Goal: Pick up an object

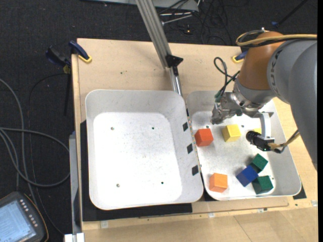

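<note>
Big grey arm (282, 69) reaching in over the table's (126, 64) right side. Left bin (101, 105) bare; right bin (287, 185) carrying the blocks. Tool (220, 116) hanging low at that bin's far-left corner, nothing seen in its grip; released or clenched, cannot tell. Approach step, by the look. Nearest candidates: red-orange block (204, 136) just below, yellow block (232, 132) beside it. Next: shift over one block, descend, close.

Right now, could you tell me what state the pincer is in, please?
Pincer: cannot be told whether it is open or closed; it hangs over the right bin, above the red-orange cube, with nothing seen in it.
</note>
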Controlling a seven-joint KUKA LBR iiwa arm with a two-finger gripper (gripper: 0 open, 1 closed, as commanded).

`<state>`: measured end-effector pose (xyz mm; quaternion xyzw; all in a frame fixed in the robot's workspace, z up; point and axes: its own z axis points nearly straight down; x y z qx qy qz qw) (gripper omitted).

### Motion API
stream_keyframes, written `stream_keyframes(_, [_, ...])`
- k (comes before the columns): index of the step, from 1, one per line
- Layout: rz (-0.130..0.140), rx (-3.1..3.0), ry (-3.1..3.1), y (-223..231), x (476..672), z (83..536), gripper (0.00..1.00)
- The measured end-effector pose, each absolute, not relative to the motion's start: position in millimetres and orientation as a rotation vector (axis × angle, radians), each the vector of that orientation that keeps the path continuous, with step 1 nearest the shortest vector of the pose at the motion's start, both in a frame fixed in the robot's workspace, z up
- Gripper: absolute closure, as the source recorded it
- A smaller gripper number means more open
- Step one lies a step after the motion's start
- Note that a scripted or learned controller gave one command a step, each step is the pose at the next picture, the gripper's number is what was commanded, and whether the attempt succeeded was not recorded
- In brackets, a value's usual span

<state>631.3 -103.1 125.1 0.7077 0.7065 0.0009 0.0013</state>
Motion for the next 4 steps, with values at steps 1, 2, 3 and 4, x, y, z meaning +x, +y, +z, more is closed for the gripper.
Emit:
stream_keyframes(1, [0.006,2.216,2.219,-101,626.1,186,1.00])
stream_keyframes(2, [0.007,2.216,2.219,-103,618.5,244,1.00])
stream_keyframes(3, [0.005,2.216,2.220,-103,619.7,276,1.00])
stream_keyframes(4, [0.003,2.212,2.230,-47,627.1,273,1.00])
